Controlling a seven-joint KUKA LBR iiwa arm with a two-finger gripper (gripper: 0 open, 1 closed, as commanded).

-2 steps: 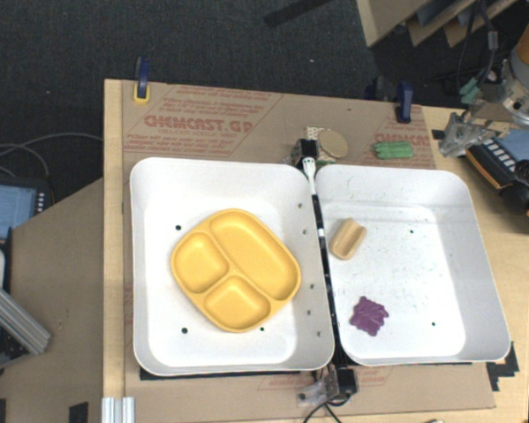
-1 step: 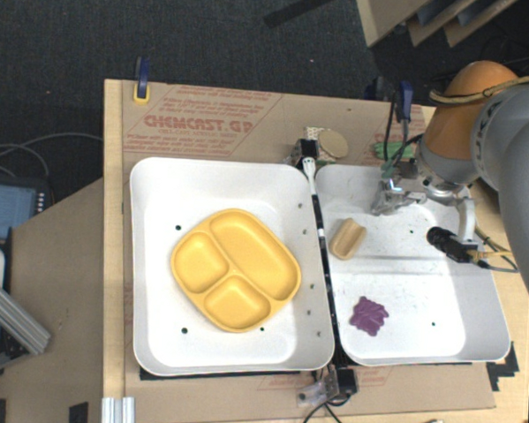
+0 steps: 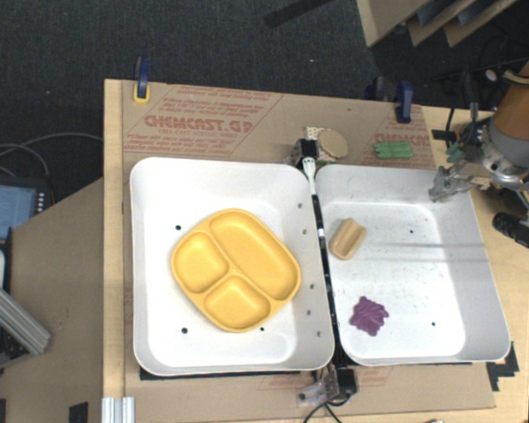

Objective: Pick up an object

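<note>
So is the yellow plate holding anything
Empty. All three sections of the plate show bare yellow; it sits in the left bin.

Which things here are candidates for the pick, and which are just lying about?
For the job:
- tan block, right bin
- purple lump, right bin
- yellow divided plate, left bin
- gripper, at the right bin's far corner

Lying about:
- green object on the board beyond the bins
- blue clamps
</note>
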